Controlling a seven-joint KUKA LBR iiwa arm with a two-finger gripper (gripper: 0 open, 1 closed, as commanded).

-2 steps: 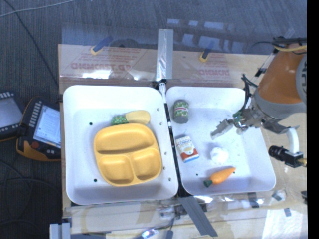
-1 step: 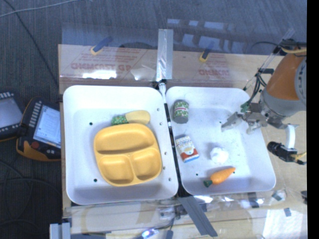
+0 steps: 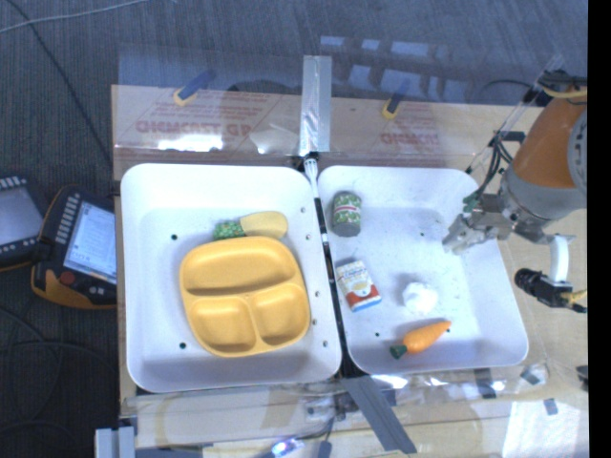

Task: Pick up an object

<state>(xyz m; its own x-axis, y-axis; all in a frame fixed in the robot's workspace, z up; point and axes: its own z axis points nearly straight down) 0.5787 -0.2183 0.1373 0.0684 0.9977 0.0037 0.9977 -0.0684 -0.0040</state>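
Observation:
The right bin [image 3: 496, 342] holds a green can [image 3: 346, 213] at its upper left, a small white and red carton [image 3: 357, 285] by its left wall, a white crumpled ball [image 3: 419, 297] in the middle and an orange carrot [image 3: 422, 337] near the front. My gripper [image 3: 465, 235] hangs over the right side of this bin, above and to the right of the white ball, with nothing visibly between its fingers. The grey arm with its orange band [image 3: 549, 151] reaches in from the right.
The left bin [image 3: 143, 256] carries a yellow divided tray [image 3: 246, 292] with a yellow and green corn-like toy [image 3: 252, 225] just behind it. A handheld pendant [image 3: 78, 248] lies on the floor to the left of the bench.

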